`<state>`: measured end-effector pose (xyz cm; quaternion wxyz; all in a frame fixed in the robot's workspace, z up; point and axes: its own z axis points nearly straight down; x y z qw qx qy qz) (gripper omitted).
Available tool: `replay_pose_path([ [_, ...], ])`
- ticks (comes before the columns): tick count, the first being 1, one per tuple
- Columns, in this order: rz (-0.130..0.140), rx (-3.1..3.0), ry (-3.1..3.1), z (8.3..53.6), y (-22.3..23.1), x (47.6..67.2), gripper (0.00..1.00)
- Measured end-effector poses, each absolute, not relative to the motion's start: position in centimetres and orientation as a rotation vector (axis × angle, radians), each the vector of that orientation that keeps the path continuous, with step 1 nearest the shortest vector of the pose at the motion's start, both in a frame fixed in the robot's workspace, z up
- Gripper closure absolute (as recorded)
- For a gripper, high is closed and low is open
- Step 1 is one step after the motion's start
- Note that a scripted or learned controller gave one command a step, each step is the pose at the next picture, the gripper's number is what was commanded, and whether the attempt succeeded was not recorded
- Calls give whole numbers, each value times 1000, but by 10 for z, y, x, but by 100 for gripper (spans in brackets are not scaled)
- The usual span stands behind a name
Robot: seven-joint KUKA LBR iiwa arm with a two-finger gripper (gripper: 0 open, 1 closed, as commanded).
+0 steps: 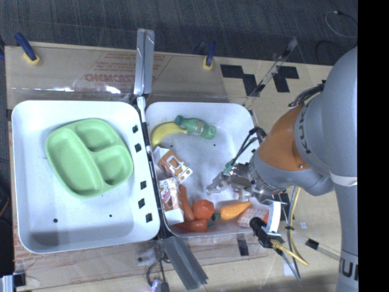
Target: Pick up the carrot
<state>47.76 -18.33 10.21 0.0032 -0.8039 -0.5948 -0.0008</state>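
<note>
Listing: contents of the right bin, carrot first.
Carrot (234,210): orange, tapered, smooth-skinned, likely plastic; lies on its side at the near edge of the right bin (243,117), thick end toward the arm, narrow end toward the tomato.
Carrot status: resting on the bin floor, not between any fingers; judged not yet picked.
Gripper (226,179): metallic, hanging just above and beyond the carrot, over the bare middle of the bin; whether its claw is wide or narrow cannot be told from this slant, as the fingertips are too small and cluttered.
Arm (304,145): grey shell with orange band, bent in from the right over the bin rim, presumably to bring the wrist down toward the carrot.
Tomato (203,209): red, round, glossy; just beside the carrot's narrow end, a likely obstacle to a clean grasp.
Red pepper (193,225): long, shiny, against the near wall below the tomato.
Small cartons (175,166): printed card, flat-sided, along the left wall.
Banana (163,132): yellow, curved, at the far left corner.
Green bottle (196,126): translucent, lying flat beside the banana.
Green plate (88,157): matte, three compartments, tilted in the left bin (36,230).
</note>
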Motion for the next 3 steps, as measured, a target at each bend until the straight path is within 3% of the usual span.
replay_pose_path([
  [1,1,-2413,-2005,104,-200,477,0],
  [2,0,-2117,-2316,92,-179,477,0],
  [3,1,-2111,-2319,101,-178,477,100],
])
